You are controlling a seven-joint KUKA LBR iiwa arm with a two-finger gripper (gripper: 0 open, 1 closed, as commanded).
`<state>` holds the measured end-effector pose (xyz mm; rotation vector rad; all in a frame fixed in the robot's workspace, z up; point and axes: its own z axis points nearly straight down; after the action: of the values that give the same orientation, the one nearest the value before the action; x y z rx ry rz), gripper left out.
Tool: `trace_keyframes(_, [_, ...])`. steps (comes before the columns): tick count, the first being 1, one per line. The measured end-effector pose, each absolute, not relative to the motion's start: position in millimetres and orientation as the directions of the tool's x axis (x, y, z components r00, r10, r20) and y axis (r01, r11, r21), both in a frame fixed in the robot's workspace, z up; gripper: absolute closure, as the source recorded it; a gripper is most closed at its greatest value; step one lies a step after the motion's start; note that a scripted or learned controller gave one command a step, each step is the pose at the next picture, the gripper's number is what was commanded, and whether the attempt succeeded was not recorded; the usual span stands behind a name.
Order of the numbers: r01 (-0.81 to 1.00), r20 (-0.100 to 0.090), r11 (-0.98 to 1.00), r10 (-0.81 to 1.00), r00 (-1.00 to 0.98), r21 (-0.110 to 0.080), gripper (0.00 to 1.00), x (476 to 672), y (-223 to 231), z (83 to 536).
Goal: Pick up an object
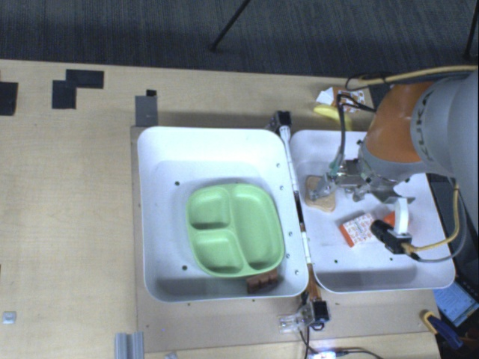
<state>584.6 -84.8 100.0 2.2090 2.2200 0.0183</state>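
Hovering jaws (323,188) over tan object (323,203), right bin (374,271)

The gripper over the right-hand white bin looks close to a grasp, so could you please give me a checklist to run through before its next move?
1. Gripper positioned over a target: ok, low over the small tan object in the right white bin.
2. Object between its fingers: cannot tell.
3. Neighbouring orange and white packet apart from the target: ok.
4. Bin's left wall close to the target: not ok, little room.
5. Yellow cable trailing over the bin: not ok, possible snag.
6. Green divided plate in the left white bin, away from the arm: ok.
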Motion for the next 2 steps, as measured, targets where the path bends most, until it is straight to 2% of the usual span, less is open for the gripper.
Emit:
trace_keyframes(1, [1.0, 0.002, 0.007, 1.0, -0.007, 0.018, 1.0, 585.9, -84.2, 110.9])
trace_keyframes(2, [1.0, 0.002, 0.008, 1.0, -0.008, 0.018, 0.0, 585.8, -84.1, 110.7])
